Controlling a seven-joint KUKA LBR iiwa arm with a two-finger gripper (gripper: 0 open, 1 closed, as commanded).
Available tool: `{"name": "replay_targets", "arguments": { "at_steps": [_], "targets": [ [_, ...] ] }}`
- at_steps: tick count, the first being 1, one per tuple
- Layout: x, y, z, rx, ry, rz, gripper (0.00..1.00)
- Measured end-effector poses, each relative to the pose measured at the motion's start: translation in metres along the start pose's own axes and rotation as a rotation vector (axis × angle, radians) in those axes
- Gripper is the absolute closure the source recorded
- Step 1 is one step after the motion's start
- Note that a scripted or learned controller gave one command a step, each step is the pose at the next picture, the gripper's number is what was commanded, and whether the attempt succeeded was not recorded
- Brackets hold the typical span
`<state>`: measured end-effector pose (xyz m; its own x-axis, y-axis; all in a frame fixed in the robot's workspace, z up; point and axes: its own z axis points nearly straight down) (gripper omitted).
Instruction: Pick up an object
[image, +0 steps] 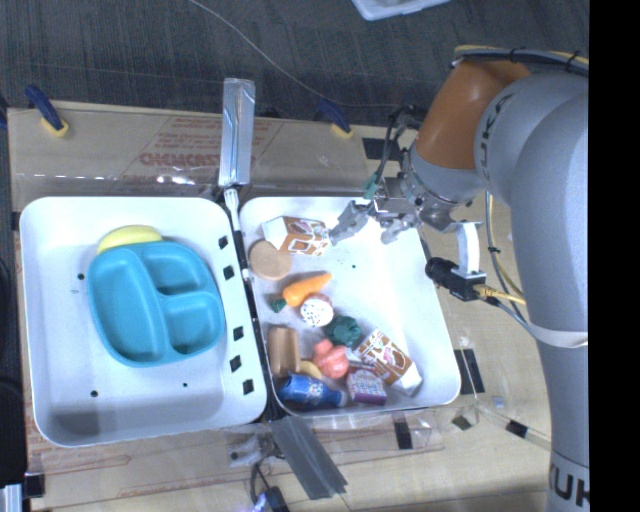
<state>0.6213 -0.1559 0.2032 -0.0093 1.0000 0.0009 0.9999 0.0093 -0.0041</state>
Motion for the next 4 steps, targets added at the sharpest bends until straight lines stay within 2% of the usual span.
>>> {"name": "replay_targets", "arguments": {
  "at_steps": [1,2,3,4],
  "targets": [
    [0.025,-0.032,0.08,0.003,0.001,-0.19,0.0],
    [0.039,-0.016,0.098,-0.027,-0.008,-0.442,0.0],
    [0.037,-0.049,0.099,-0.027,-0.013,-0.278,0.0],
    [0.088,-0.05,0.007,-0.011,-0.002,-0.194,0.0]
  ]
}}
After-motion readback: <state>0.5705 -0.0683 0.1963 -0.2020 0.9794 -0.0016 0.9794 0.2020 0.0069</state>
